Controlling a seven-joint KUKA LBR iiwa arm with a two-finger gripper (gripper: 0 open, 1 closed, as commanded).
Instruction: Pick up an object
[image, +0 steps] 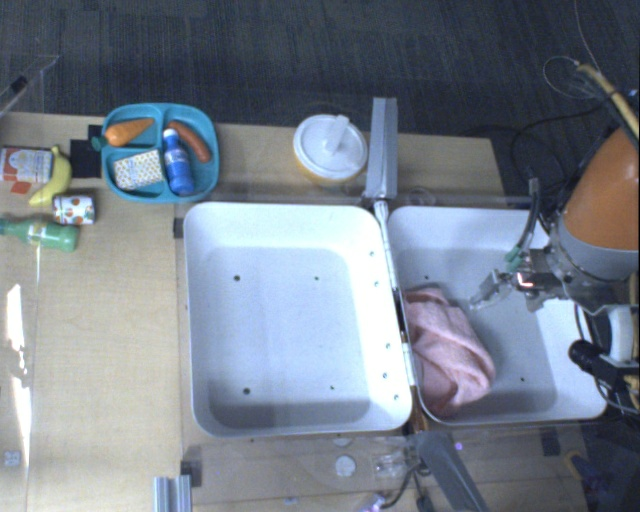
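I see the arm (600, 200) reaching in from the right over the right bin (520, 240), orange band above the wrist. The gripper (490, 292) hangs over the middle of that bin, pointing left toward the divider between the bins. I can make out a finger (484, 293) slanting down-left, but the tips are too small and blurred; can't tell whether it's open or closed, and I see nothing between the fingers. The only object in the bins is a pink cloth (448, 345), crumpled, lying in the right bin against its left wall, running from mid-bin down toward the near-left corner. The gripper sits just beside the cloth's upper right edge; I can't tell if it touches. The left bin (290, 320) shows bare white floor with a few small dark dots. On the surface (90, 350) left of the bins: a blue divided tray (205, 150) holding an orange carrot-like toy (130, 131), a blue bottle (178, 165) and some other small items. Further left are a yellow banana (53, 176), a small can (74, 209) lying on its side, a green bottle (40, 234) on its side and a small carton (25, 163). Behind the left bin stands a white lidded cup (330, 147) beside a grey metal post (381, 145).
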